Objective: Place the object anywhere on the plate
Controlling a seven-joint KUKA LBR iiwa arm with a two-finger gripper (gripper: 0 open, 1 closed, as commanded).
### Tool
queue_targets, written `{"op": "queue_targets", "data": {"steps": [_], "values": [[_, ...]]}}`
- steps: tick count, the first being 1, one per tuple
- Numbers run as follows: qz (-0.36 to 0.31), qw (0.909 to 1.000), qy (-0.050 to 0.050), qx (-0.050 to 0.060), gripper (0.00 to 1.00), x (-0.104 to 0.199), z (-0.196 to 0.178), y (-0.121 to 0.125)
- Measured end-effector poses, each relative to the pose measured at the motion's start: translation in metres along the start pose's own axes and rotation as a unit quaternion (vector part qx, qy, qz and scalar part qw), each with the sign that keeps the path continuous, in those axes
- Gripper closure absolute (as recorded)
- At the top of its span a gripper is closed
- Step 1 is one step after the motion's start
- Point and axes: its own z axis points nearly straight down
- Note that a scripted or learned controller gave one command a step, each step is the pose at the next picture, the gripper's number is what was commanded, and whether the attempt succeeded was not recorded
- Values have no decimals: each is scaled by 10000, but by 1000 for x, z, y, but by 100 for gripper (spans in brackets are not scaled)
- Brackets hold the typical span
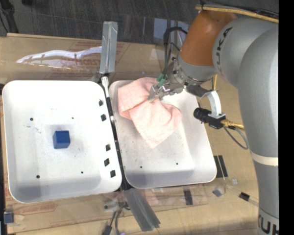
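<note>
A pink cloth (149,112) lies crumpled in the right white bin (196,155), spread over its upper left and middle. My gripper (156,94) reaches down from the upper right onto the cloth's top part. Its fingertips are shut on a gathered fold, and creases run out from that spot. A small blue cube (61,139) sits alone on the floor of the left white bin (24,180), far to the left of the gripper.
The grey arm with its orange band (206,38) fills the right side above the right bin. A black cable connector (208,116) hangs over that bin's right rim. A ridge with black clips (109,131) separates the two bins.
</note>
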Motion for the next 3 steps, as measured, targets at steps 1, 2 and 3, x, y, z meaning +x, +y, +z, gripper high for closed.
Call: {"op": "queue_targets", "data": {"steps": [1,2,3], "values": [[-23,10000,0,-2,100,0,-18,1],[-2044,9789,4,13,100,50,-8,7],[-3976,9175,1,8,100,99,-2,13]]}}
